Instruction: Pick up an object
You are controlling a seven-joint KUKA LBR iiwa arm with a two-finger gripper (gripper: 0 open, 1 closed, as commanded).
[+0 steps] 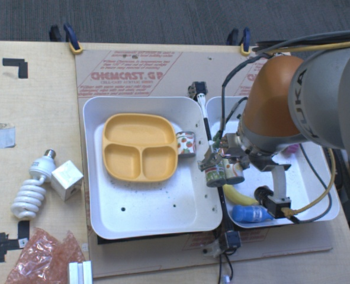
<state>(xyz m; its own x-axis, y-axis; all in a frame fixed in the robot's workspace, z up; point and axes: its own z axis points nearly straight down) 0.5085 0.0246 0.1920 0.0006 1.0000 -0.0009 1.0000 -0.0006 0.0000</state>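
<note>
Small can (pixel 217 171) with a printed label sits clamped between the fingers of the gripper (pixel 220 163), over the wall between the two white bins. Banana (pixel 241 197) and blue bottle (pixel 251 214) lie in right bin (pixel 317 212); yellow divided plate (pixel 140 147) in left bin (pixel 151 218)

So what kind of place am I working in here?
Most likely a robotics lab test bench, not a home or a factory line: two white bins clamped side by side on a board, a grey and orange arm, and odd household items like a yellow plate and a bulb.
</note>
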